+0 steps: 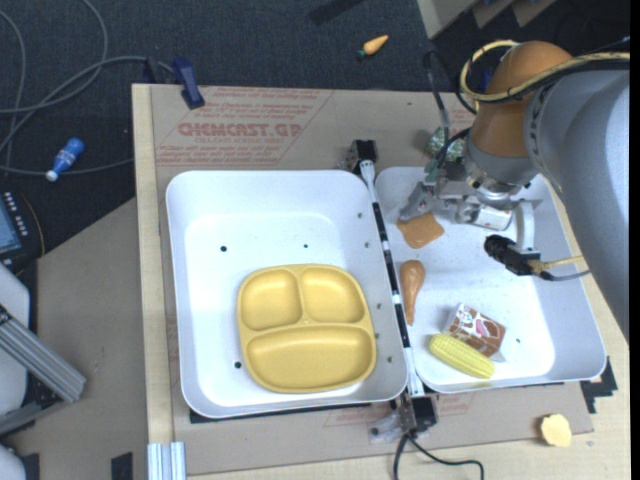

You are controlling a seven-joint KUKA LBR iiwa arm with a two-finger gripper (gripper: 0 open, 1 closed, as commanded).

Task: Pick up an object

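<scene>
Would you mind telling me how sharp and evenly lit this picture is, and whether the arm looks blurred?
In the camera view, light is even and soft, with faint shadows under the yellow plate and the corn cob. The white bins are bright but keep detail. The grey arm near the lens looks soft and out of focus; the tool is too indistinct to read.

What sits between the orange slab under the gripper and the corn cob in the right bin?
Camera view: a carrot-like piece lies between the slab and the corn.
</scene>
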